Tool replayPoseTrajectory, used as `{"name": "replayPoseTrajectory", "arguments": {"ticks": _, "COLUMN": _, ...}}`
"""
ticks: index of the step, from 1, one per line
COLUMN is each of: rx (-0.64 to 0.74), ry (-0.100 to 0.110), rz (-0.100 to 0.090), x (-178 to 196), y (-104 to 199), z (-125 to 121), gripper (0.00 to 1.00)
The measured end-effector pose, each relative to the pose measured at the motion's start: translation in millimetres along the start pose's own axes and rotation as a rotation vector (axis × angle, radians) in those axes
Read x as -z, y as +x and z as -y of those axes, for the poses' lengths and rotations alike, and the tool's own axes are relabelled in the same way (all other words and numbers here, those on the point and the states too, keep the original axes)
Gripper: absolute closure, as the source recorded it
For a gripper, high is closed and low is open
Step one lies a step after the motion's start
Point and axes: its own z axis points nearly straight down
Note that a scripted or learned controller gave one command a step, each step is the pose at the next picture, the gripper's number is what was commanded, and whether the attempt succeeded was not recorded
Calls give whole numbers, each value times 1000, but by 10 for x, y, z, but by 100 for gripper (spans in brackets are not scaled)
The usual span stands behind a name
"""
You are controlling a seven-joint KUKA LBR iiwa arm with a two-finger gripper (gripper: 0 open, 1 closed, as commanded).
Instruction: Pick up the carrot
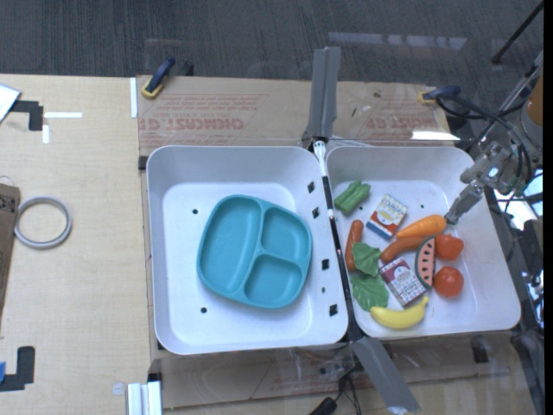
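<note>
**A:** Item one, right-hand shallow white bin [497,258]?

**B:** Long orange toy carrot [413,235], lying at a slant near the middle, thick end up-right. Beside it: slice of toy watermelon [425,263], two red tomatoes [448,279], yellow banana [399,316], green leafy piece [367,273], green pepper [352,196], red sausage [353,240], two small printed cartons [388,215].

**A:** Gripper?

**B:** Grey two-finger gripper [451,215], reaching in from the right, tip just at the carrot's thick end. Whether its jaws are apart or together, I cannot tell.

**A:** Left white bin [173,180]?

**B:** One teal three-compartment plastic plate [255,251].

**A:** Bench?

**B:** Roll of grey tape [41,222], far left.
</note>
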Motion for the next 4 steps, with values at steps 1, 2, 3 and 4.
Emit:
{"name": "replayPoseTrajectory", "arguments": {"ticks": 1, "rx": 15, "ry": 1, "rz": -2, "x": -551, "y": -98, "z": -355, "gripper": 0}}
{"name": "replayPoseTrajectory", "arguments": {"ticks": 2, "rx": -62, "ry": -3, "rz": 7, "x": -1289, "y": -24, "z": -484, "gripper": 0}}
{"name": "replayPoseTrajectory", "arguments": {"ticks": 3, "rx": -66, "ry": -6, "rz": 8, "x": -1214, "y": -32, "z": -490, "gripper": 100}}
{"name": "replayPoseTrajectory", "arguments": {"ticks": 4, "rx": -477, "ry": 3, "rz": -1, "x": -332, "y": 384, "z": -282, "gripper": 100}}
